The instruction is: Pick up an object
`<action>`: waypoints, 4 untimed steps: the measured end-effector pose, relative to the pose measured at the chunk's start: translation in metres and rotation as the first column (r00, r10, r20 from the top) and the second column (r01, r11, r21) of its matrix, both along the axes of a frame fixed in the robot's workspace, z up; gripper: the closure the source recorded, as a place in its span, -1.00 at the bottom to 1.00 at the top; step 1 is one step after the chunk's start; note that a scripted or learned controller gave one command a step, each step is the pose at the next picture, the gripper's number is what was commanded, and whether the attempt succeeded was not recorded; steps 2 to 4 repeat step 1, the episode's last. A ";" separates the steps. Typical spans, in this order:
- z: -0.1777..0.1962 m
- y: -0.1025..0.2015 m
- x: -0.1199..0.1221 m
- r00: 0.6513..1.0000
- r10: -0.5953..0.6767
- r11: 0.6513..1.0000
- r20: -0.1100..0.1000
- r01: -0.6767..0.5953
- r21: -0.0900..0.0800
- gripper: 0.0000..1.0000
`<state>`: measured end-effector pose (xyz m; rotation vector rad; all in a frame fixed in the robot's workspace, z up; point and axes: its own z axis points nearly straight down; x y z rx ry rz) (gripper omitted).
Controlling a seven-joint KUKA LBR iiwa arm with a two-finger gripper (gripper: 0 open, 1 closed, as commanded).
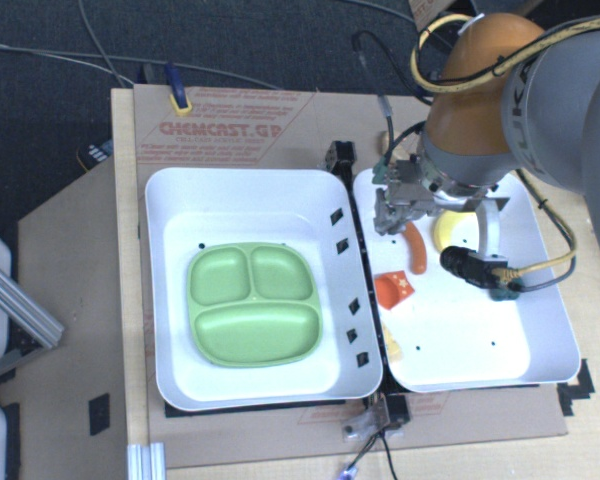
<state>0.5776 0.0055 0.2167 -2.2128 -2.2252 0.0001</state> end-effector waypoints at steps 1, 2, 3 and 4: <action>0.014 0.058 -0.005 1.000 0.002 1.000 0.004 -0.002 0.001 1.00; 0.014 0.058 -0.005 1.000 0.002 1.000 0.004 -0.002 0.001 1.00; 0.014 0.058 -0.005 1.000 0.002 1.000 0.004 -0.002 0.001 1.00; 0.014 0.058 -0.005 1.000 0.002 1.000 0.004 -0.002 0.001 1.00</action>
